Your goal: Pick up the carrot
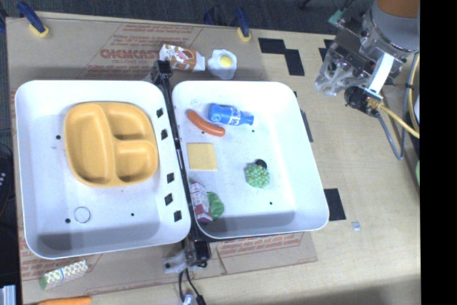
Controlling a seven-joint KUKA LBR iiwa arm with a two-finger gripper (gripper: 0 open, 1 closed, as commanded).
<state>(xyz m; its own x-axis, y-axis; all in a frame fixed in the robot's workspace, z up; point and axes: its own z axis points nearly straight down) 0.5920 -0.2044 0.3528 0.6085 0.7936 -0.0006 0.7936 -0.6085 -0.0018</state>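
Down at the view's bottom edge, left of centre, an orange strip that looks like the carrot (66,301) lies on the bench outside both bins, cut off by the frame. Just above it is a small wrapped item (64,273), below the left bin (28,153) holding a yellow divided tray (111,141). The gripper (334,78) hangs well apart, beyond the right bin (303,153); whether it is open or closed cannot be told.

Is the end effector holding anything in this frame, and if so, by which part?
Nothing is held. The end effector hangs outside the bins, over the bench, with nothing between its fingers. The orange carrot-like stick lies in the right white bin.
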